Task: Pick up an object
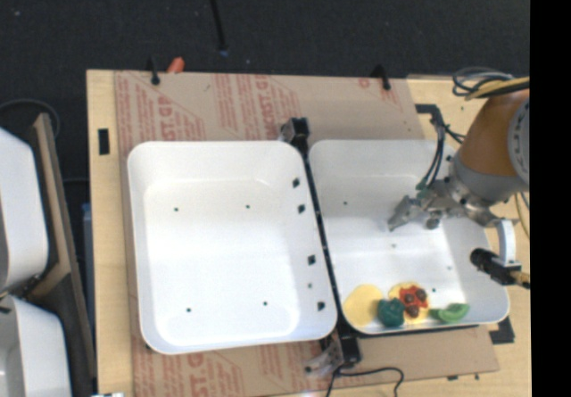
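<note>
Gripper [406, 212] over right bin [357, 163], mid-floor, finger state impossible to tell | yellow disc [361, 301], teal lump [390, 313], red-orange toy [411, 297], green piece [451, 312] clustered along near wall, well apart from gripper | left bin [143, 172] alongside

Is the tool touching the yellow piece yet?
Apart. The camera view shows bare white bin floor between the tool and the yellow piece at the right bin's near edge.

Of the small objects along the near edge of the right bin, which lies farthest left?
The pale yellow round piece. It is leftmost, nearest the divider; the teal lump, red-orange piece and green piece lie to its right.
</note>
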### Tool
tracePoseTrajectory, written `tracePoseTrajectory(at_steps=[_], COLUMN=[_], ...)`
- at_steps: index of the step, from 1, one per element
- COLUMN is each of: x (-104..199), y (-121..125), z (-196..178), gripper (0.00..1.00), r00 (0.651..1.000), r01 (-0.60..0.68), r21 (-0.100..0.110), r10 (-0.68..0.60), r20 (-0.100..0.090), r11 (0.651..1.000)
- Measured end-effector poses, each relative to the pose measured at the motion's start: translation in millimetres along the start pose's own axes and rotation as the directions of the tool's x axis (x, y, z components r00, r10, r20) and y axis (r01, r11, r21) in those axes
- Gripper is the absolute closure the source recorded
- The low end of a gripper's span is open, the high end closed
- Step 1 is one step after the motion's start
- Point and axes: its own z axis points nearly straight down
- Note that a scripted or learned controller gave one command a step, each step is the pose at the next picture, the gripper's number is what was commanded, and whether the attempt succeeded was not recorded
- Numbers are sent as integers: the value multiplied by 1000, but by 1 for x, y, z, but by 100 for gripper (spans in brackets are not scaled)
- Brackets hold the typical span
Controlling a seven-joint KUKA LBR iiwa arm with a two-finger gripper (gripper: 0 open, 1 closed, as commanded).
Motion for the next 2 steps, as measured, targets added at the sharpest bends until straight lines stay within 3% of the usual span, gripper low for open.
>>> tracePoseTrajectory(at_steps=[1,2], x=[-1,-9], y=[1,-1], z=[-12,-72], gripper=[100,100], r00=[1000,1000], r01=[-1,-1], r21=[-3,-6], r10=[1,1], r20=[1,2], r11=[1000,1000])
